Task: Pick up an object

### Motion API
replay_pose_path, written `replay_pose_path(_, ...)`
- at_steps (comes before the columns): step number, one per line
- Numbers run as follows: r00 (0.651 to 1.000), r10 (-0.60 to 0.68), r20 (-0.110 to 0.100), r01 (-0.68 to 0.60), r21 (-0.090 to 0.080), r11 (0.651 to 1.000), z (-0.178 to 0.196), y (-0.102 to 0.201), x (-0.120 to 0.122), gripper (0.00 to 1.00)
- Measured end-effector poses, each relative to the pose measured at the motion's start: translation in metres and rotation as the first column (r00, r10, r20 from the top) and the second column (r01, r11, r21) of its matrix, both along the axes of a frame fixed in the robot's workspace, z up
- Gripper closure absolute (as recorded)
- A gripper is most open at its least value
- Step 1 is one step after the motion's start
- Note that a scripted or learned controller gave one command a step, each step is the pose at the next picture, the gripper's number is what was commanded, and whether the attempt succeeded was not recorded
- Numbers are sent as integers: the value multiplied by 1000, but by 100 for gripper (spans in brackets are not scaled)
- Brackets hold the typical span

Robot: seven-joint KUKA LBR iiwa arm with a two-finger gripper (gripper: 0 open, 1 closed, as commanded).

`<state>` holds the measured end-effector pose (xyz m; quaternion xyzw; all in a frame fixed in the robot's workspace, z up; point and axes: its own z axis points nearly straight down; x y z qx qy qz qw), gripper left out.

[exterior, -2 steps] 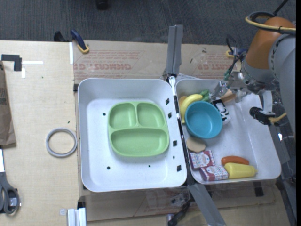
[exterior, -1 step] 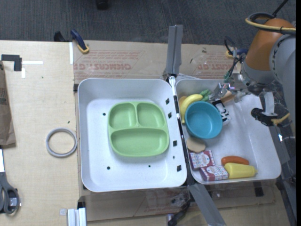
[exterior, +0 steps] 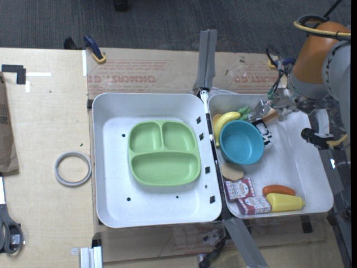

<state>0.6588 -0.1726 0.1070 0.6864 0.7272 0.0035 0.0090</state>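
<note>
Scissors with grey metal handles (exterior: 10, 236) lie at the near left corner of the bench, and a roll of pale tape (exterior: 73, 168) rests flat just left of the bins. Two shallow white bins sit side by side. One round green plastic plate with three compartments (exterior: 164, 152) lies in the left bin (exterior: 106, 166).

The right bin (exterior: 304, 166) holds the candidates for picking: two small red cartons (exterior: 246, 197), one yellow block (exterior: 284, 202) touching one orange stick (exterior: 279, 190), one tan flat piece (exterior: 233, 172), one blue plastic bowl (exterior: 241, 142) and, behind it, one yellow banana (exterior: 226, 119).

At the far side of this bin the gripper (exterior: 261, 111) hangs low just beside the banana, probably to reach it. Whether it is apart or closed, I cannot tell.
</note>
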Motion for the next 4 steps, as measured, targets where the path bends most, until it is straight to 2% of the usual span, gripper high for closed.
replay_pose_path(1,945,327,-23,-327,5,945,9,25,-1,0)
replay_pose_path(2,944,329,-21,-329,5,944,9,26,-1,0)
replay_pose_path(3,947,321,-18,-321,6,947,-15,22,-48,0)
replay_pose_path(4,981,195,-18,-195,7,981,-15,3,-93,0)
